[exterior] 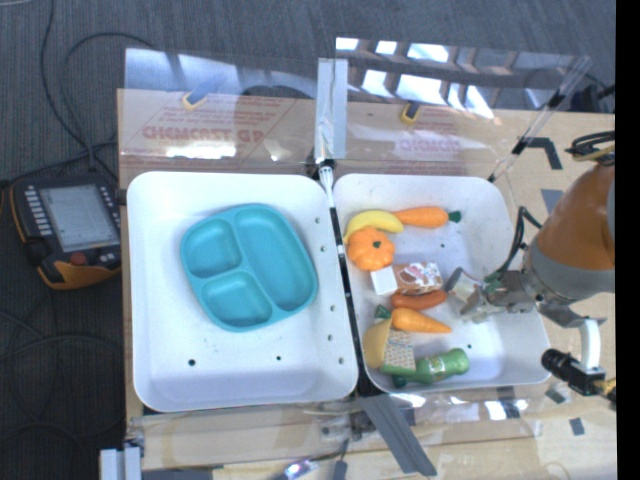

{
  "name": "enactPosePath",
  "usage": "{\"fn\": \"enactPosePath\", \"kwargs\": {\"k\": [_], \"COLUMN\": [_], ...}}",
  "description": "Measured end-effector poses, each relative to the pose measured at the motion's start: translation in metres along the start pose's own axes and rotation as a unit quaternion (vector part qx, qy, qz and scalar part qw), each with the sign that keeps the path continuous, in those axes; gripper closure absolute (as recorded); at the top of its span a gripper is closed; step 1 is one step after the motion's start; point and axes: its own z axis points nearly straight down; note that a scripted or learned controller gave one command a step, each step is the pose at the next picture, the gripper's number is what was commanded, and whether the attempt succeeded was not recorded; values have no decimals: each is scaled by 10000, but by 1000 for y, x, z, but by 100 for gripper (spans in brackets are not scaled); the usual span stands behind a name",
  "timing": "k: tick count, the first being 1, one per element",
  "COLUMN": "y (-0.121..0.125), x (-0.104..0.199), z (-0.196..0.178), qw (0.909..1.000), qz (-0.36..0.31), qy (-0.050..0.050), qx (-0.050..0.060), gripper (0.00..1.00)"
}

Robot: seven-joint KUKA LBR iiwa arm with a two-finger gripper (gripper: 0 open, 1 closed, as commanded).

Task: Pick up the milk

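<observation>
my claw (468,298): in rt bin (497,218), just rt of milk (384,281) & carrots; open/shut – can't tell. lt bin: blue plate (250,264).

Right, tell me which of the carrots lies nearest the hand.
The lower carrot, the one pointing right just under the reddish item, lies nearest the hand. The other carrot lies at the bin's far end, beside the banana.

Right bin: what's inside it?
The right bin holds a banana, pumpkin, two carrots, a green bottle, and small cartons. The gripper covers part of the floor.
</observation>
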Motion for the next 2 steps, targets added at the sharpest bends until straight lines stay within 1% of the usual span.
{"fn": "enactPosePath", "kwargs": {"k": [1,2], "y": [-13,-6], "x": [39,98], "z": [-82,-118], "qw": [9964,9841], "qz": [844,1778], "qy": [-39,-42], "qx": [9,3], "gripper": [100,100]}}
